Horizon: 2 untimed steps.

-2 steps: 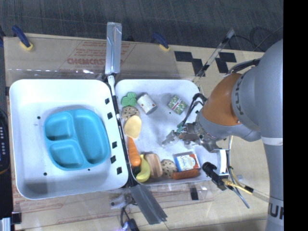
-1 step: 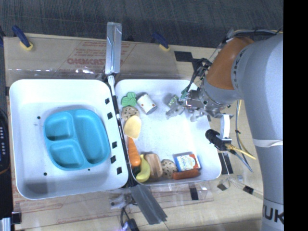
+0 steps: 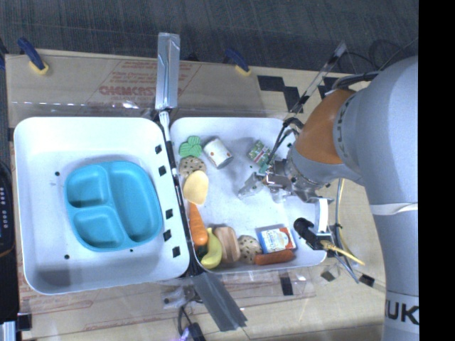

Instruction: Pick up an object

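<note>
My gripper is low in the right bin, over bare white floor near its middle. Its fingers look open, and I see nothing between them. A small green and white packet lies just behind it. A white can lies further left. In front of the gripper, a blue box rests on an orange stick. Along the bin's left wall sit a green piece, a cookie, a yellow lemon, a carrot and a banana.
A tan block and a second cookie lie at the right bin's front edge. The left bin holds a blue divided tray. A metal clamp bar stands behind the bins' shared wall. The arm's grey body fills the right side.
</note>
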Available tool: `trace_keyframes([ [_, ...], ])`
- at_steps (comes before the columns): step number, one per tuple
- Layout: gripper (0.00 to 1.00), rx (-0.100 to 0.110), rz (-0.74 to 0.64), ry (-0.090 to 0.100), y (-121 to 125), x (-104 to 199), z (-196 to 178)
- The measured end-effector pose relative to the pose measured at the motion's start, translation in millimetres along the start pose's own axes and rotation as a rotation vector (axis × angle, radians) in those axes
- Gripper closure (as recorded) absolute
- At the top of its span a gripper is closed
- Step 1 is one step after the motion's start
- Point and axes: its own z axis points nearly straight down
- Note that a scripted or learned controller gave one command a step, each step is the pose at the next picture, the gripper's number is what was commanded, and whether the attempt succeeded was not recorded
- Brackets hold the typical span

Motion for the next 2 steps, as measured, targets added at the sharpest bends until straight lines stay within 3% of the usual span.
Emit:
trace_keyframes([
  [1, 0.00, 0.001, -0.008, 0.000, -61.3, -0.8, 0.3],
  [2, 0.00, -0.004, -0.189, -0.002, -76.6, 9.3, 0.2],
])
